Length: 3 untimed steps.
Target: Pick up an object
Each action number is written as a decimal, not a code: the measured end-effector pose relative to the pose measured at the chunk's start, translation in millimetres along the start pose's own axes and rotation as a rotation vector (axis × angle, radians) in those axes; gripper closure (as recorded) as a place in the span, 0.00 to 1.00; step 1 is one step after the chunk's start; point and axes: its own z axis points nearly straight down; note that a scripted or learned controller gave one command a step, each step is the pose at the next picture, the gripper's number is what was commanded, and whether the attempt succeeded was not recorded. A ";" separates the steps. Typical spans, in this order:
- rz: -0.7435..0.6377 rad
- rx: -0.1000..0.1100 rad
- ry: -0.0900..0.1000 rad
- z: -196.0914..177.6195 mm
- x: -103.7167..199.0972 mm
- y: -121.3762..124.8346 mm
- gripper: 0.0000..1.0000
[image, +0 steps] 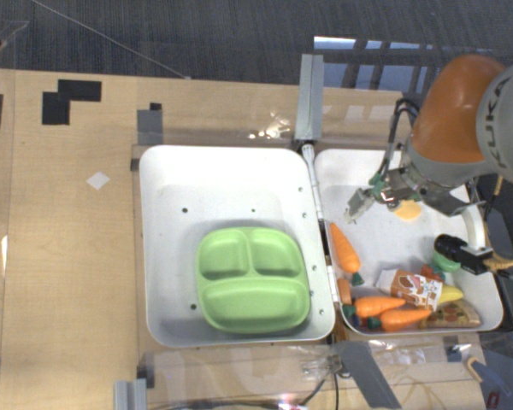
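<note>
My gripper (369,198) hangs over the upper middle of the right bin (359,165), under the grey wrist with its orange band. A small round yellow-orange piece (408,211) lies on the bin floor just right of it, partly covered by the wrist. An orange carrot (344,250) lies along the bin's left wall, below the gripper. Two more carrots (392,311) rest at the front edge, beside a small orange-and-red box (417,287), a yellow item (450,295) and a green item (445,263). Nothing shows between the gripper's tips.
The left bin (179,186) holds a green divided plate (253,278) toward its front. A metal divider (309,109) runs between the two bins at the back. Bare bin floor (385,246) lies between the gripper and the pile at the front.
</note>
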 end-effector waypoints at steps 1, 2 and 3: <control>-0.059 0.002 0.001 0.8 2.1 -11.1 0.00; -0.060 0.003 0.001 85.6 -30.6 -15.7 0.00; -0.290 0.000 0.000 0.2 34.5 -52.8 0.00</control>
